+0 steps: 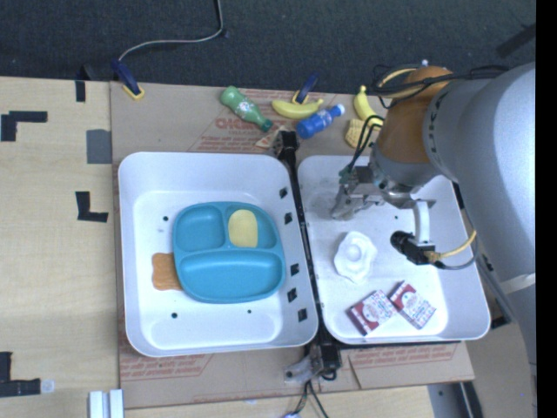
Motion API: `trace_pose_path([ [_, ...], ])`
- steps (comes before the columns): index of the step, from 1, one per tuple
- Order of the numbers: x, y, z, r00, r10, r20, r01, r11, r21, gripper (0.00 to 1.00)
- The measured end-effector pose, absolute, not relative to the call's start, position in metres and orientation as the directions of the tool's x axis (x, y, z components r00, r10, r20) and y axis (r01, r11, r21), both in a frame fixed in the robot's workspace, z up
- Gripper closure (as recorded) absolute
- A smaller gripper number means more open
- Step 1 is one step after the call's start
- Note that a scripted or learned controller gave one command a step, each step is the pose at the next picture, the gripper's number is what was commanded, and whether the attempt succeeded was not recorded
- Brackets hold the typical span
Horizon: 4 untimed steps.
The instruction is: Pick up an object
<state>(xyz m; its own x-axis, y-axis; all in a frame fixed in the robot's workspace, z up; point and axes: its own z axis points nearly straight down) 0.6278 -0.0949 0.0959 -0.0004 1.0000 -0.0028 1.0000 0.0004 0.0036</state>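
Observation:
My gripper (350, 200) hangs over the upper left part of the right bin (470, 316), above bare bin floor. Just below it lies a white crumpled object (354, 256), apart from the gripper. Two red-and-white packets (372, 310) (412, 304) lie side by side near the bin's front. In the left bin (139, 233) sits a blue divided plate (228, 264) with a yellow oval piece (243, 228) in its upper right compartment. A tan flat piece (162, 272) pokes out from under the plate's left edge.
Behind the bins on the cardboard lie a green bottle (244, 108), a yellow banana (297, 107), a blue bottle (318, 122) and another yellow item (359, 120). The grey arm with its orange band (409, 129) covers the right bin's upper right. A black clip (285, 143) sits between the bins.

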Motion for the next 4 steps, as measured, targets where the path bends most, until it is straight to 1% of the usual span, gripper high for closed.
trace_pose_path([
  [1, 0.582, -0.053, 0.185, -0.003, 1.000, 0.001, 1.000, 0.003, 0.002, 1.00],
  [2, 0.586, -0.006, 0.193, -0.003, 1.000, 0.001, 1.000, 0.003, -0.001, 1.00],
  [3, 0.560, -0.023, 0.267, 0.000, 1.000, -0.001, 1.000, 0.000, 0.002, 1.00],
  [4, 0.545, 0.029, 0.290, -0.003, 1.000, 0.001, 1.000, 0.003, 0.000, 1.00],
])
